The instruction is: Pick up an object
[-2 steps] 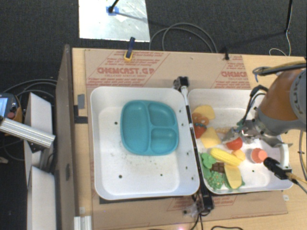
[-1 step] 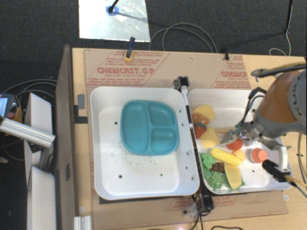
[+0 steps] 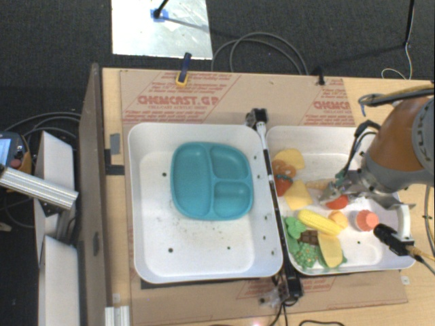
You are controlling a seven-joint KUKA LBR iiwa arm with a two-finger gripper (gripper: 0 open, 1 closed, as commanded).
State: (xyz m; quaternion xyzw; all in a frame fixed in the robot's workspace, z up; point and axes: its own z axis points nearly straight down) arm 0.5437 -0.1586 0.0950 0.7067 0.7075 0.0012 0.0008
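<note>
The right bin [image 3: 319, 136] is the landmark here: it carries a crowded heap of toy food, while the left bin [image 3: 149, 202] beside it holds a teal divided plate [image 3: 211, 180] lying flat near its middle. Within the right bin, a yellow corn cob [image 3: 319, 221] lies at a slant near the centre, with green pieces [image 3: 298, 240] and a pale yellow slab [image 3: 331, 250] toward the bin's near edge, a yellow-and-red piece [image 3: 287, 165] close to the wall shared with the left bin, and an orange-capped item [image 3: 366, 219] toward the far-right side. The arm [image 3: 408, 145] reaches in over the bin's right rim, its wrist bent down so the gripper [image 3: 336, 192] sits low among the pile, just above a small red piece [image 3: 338, 202] that lies beside the corn cob. That low, tilted pose suggests the red piece is the intended pick, since it sits at the pile's open side where there is room to come down. Whether the fingers are spread or closed cannot be told; they are small and blurred against the clutter, and nothing is plainly seen between them. The task looks unfinished, with every object resting in the bin.
</note>
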